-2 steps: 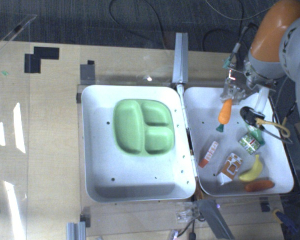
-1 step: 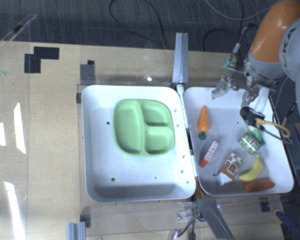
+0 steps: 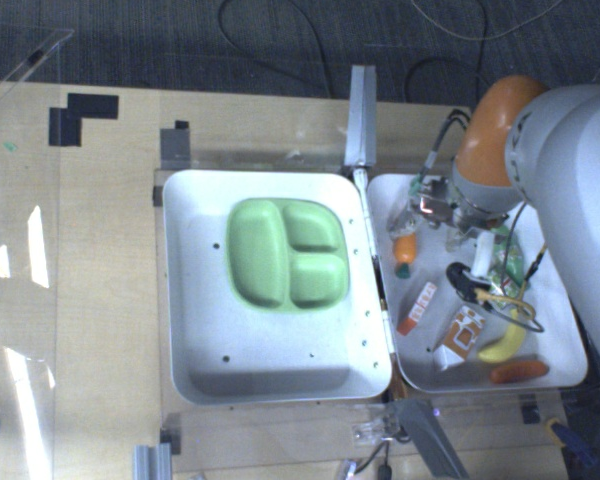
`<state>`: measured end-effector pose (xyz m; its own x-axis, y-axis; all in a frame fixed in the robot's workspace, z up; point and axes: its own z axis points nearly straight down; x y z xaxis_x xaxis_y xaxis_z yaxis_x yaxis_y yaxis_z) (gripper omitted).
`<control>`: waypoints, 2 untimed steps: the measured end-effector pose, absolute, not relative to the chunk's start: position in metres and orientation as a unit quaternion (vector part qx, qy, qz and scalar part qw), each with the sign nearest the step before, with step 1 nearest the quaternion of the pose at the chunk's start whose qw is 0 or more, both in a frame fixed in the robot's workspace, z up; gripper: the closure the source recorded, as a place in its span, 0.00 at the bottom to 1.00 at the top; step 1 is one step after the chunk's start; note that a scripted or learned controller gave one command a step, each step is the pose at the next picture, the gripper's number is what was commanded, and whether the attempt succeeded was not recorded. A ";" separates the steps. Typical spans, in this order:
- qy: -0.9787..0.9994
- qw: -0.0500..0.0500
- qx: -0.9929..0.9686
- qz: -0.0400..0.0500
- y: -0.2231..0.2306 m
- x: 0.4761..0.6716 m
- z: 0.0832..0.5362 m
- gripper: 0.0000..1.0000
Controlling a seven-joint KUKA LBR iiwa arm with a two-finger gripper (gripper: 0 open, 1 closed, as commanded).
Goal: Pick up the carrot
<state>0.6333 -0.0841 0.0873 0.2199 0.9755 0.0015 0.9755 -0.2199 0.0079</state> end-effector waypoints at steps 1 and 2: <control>0.617 0.001 0.787 0.001 -0.094 0.619 0.095 0.00; 0.618 0.002 0.786 0.004 -0.093 0.621 0.107 1.00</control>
